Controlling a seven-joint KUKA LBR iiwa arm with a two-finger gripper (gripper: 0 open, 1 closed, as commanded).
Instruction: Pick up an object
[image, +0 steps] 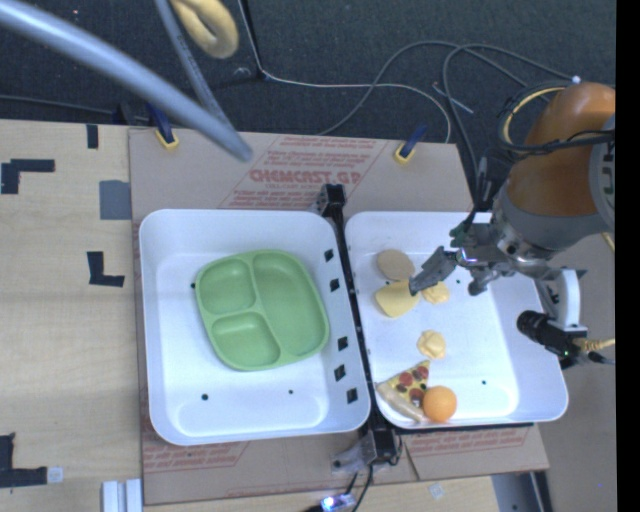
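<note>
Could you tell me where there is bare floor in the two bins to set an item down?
Left bin: a bare strip along the near wall, below the green plate. Right bin: bare patch between the orange and the right wall. Crowded: around the gripper, cheese and pizza.

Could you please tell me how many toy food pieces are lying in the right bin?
6. A tan round piece at the upper left, two yellow pieces by the gripper, a pale piece mid-bin, a pizza slice and an orange at the front. The arm may hide others.
</note>
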